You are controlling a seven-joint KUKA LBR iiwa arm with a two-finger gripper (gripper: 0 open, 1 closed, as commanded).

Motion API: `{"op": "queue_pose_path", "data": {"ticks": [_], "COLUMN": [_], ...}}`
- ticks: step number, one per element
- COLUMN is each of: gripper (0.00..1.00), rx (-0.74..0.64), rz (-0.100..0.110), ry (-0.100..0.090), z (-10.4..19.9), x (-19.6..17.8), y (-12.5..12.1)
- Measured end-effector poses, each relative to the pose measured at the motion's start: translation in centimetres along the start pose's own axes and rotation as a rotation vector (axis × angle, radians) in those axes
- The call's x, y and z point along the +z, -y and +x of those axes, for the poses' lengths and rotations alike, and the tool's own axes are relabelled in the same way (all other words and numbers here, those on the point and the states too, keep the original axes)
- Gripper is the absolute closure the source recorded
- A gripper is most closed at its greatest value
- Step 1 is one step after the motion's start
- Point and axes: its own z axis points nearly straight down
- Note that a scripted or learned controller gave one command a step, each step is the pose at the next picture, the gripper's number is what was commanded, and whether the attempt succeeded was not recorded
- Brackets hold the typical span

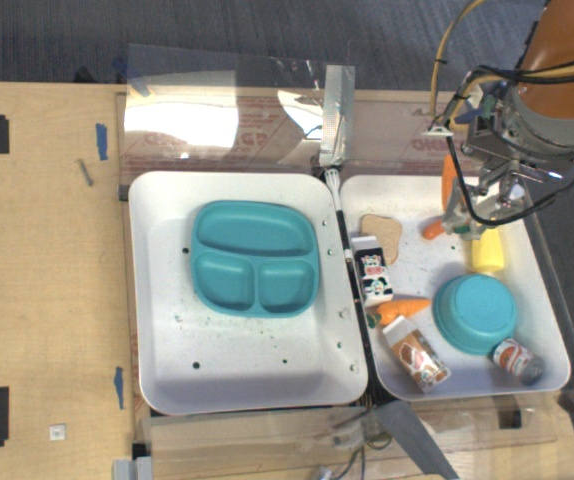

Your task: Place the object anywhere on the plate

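The gripper [464, 218] hangs at upper right of the frame, above the right bin [552, 363]; whether it grasps anything cannot be determined. The likely target, a small orange piece [433, 231], lies just beside its tip. Judged light, rigid, smooth; grasp across its middle. The teal plate [255, 258] occupies the left bin [157, 348].

The arm [567, 38] is cut off by the top and right edges, so just its orange band and wrist show. The hand [472, 213] is a tangle of cables and dark metal, too cluttered to tell how its fingers stand. An orange thing [449, 183] beside it is partly hidden behind the hand. The carrot [404, 309] tucks under the teal bowl [477, 313]. Labels on the small carton [372, 273] and the two jars [417, 356] [515, 360] are too small to read.
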Motion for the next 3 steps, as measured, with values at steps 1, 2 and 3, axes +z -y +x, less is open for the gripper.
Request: {"op": "queue_pose_path", "data": {"ticks": [1, 2, 3], "gripper": [1.0, 1.0, 1.0], "rx": [-0.199, -0.565, -0.903], "rz": [-0.004, -0.001, -0.002], "ry": [0.004, 0.006, 0.006], "z": [-4.9, -5.6, -3.9], "x": [5.3, 6.1, 8.0], "y": [3.6, 4.0, 6.3]}}
